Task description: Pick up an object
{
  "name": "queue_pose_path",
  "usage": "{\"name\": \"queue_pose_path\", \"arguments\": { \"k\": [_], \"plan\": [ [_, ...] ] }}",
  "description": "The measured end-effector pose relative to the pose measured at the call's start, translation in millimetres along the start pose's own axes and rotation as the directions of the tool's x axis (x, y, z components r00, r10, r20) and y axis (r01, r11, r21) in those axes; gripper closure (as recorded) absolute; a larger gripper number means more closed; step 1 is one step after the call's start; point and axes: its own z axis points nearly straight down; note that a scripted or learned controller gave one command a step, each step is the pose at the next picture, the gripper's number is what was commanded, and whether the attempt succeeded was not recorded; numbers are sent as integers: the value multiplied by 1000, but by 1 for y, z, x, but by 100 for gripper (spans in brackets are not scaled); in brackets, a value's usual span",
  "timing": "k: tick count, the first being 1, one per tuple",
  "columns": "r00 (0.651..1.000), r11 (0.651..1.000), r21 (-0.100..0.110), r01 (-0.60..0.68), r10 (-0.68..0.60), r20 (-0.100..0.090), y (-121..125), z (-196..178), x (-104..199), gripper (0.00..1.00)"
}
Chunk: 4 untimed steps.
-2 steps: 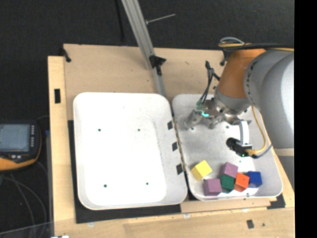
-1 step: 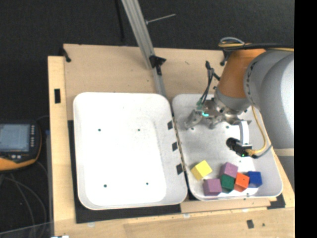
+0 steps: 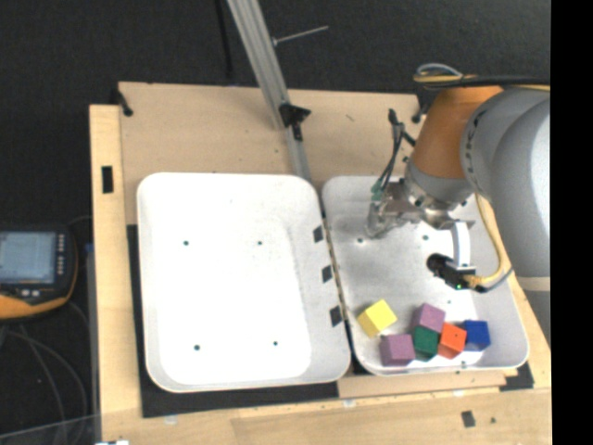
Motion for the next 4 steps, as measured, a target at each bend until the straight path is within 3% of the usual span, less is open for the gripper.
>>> {"name": "queue_pose_path", "arguments": {
  "k": [1,2,3,4],
  "plan": [
    [1000,1000,3,2,-2,1,-49,10,30,100],
    [1000,1000,-3,11,-11,-2,-72,-93,90,100],
    [1000,1000,4,15,-15,-3,-51,-88,169,100],
    [1000,1000,0,2,-2,0,-45,-138,142,100]
  ]
}}
